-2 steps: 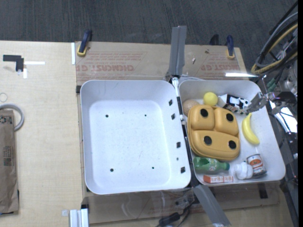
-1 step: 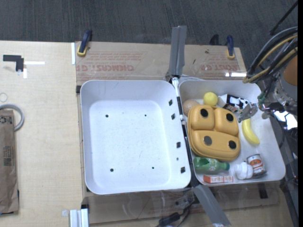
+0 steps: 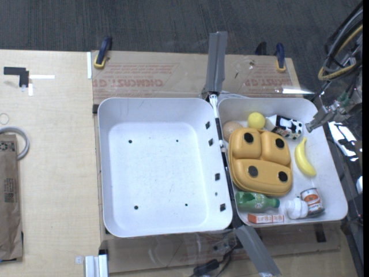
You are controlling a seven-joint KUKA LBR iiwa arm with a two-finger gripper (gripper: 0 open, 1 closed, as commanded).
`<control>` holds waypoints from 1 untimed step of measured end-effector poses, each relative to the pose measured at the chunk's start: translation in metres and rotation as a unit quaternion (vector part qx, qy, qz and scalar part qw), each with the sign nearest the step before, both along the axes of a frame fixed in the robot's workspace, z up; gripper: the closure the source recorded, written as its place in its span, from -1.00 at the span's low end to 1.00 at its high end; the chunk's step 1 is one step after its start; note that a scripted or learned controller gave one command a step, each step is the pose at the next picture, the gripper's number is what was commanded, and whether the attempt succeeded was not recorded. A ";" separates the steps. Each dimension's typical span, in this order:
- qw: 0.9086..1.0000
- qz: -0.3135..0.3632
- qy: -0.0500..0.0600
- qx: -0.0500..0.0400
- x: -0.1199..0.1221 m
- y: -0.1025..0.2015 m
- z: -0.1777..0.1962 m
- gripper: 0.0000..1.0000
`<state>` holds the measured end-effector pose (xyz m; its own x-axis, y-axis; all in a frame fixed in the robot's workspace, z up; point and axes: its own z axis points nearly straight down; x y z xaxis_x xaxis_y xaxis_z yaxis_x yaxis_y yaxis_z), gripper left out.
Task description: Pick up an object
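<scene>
Cardboard sheet (image 3: 138, 74), upper middle of the frame: red print upside down, reads roughly "CHEMCO…", rest unclear
Paper bag (image 3: 10, 192), left edge: dark print, too small to read

2 white bins: left bin (image 3: 115, 172), right bin (image 3: 331, 172). All loose items sit in the right one. Count there: 1 big yellow toy (image 3: 260, 161) with 6 dark holes, 1 banana (image 3: 304, 157), 1 yellow ball (image 3: 256, 120), 1 black-and-white toy (image 3: 286, 126), 1 tan round thing (image 3: 232, 129) half hidden, 1 green bottle (image 3: 256, 201), 1 white bottle (image 3: 304, 204) with orange label, 1 flat red-and-white packet (image 3: 265, 218). Total 8. On the bench edge: 2 blue clamps, one (image 3: 104, 52) left, one (image 3: 280, 56) right.
</scene>
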<state>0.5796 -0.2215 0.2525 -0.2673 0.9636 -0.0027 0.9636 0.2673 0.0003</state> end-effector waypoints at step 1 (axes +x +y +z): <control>1.000 0.027 0.001 0.001 -0.017 -0.001 -0.085 -1.00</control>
<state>0.5626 -0.2222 0.1677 -0.3197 0.9475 -0.0008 0.9475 0.3197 -0.0011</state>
